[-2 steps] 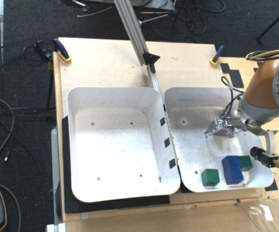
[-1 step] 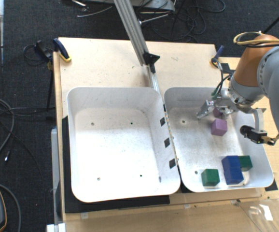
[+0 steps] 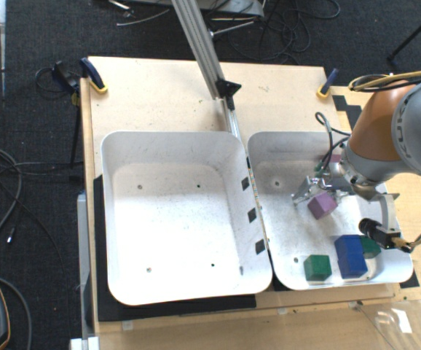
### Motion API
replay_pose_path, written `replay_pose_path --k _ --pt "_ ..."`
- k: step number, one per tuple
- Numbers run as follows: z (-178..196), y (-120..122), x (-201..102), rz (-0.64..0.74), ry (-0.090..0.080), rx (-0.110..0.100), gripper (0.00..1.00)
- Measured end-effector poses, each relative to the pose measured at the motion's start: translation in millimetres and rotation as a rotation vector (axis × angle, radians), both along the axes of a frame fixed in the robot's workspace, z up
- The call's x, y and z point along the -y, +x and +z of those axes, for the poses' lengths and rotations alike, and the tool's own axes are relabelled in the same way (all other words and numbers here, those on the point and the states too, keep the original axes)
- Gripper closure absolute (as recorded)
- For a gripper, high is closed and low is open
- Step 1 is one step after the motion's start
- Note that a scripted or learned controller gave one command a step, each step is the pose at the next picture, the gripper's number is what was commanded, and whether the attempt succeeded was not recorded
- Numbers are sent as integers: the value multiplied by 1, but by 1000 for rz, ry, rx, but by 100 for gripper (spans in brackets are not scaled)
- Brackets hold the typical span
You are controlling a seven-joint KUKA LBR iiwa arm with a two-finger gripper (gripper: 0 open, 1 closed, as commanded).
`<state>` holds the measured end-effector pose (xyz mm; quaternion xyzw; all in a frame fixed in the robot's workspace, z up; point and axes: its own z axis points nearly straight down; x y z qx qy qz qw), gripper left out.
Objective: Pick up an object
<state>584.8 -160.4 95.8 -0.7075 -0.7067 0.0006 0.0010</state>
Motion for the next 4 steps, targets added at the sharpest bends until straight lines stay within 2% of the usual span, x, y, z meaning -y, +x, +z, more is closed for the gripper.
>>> replay_pose_path --k 1,2,3,4 --pt "10 2 1 1 -2 4 100" --pt "10 2 1 0 -1 4 0" --pt "24 -85 11 -3 -1 -1 0" --pt "33 -82 10 1 -1 4 100"
